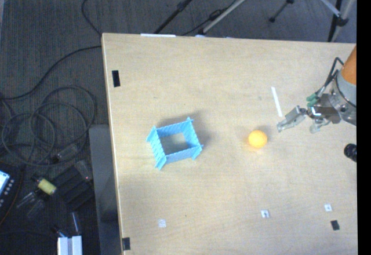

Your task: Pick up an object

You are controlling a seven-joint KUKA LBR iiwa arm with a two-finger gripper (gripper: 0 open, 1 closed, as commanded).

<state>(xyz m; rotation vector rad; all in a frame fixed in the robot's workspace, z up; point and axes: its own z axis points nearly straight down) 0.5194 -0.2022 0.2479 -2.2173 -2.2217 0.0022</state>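
Note:
A light blue square frame (174, 144), hollow in the middle, lies on the tan board left of centre. A small orange ball (258, 139) rests to its right. A thin white stick (276, 102) lies above and right of the ball. My gripper (300, 123) comes in from the right edge, just right of the ball and below the stick. Its fingers are spread, one fingertip (282, 125) pointing toward the ball, and nothing sits between them.
The tan board (220, 201) carries small black and white markers near its lower edge and one black mark at the upper left. Cables and clutter cover the floor on the left. Tripod legs stand beyond the top edge.

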